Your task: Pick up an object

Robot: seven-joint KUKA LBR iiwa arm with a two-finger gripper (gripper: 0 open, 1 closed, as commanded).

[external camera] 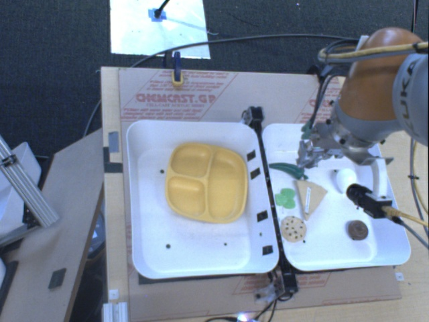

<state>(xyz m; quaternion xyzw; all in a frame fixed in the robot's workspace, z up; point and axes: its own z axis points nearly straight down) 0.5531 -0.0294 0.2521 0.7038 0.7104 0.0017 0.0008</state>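
Fingers: from where I stand I cannot tell whether they are open or closed; the gripper is a dark, blurred cluster under the grey wrist.
Gripper position: low over the upper left part of the right bin, just above a green strip.
Likely target: that green strip, lying flat beside the divider between the bins; it looks thin, light and probably bendy, so I would pinch it across its narrow width near the middle.
Other choices: a tan wedge, a green leaf shape, a speckled cookie and a brown disc; all look small, light and flat, hard to get under.
Left bin: a yellow divided plate, stiff, smooth, too wide to pinch except at the rim.
Writing: red print on the board reads "CHEMCAST GP"; smaller lines are illegible.
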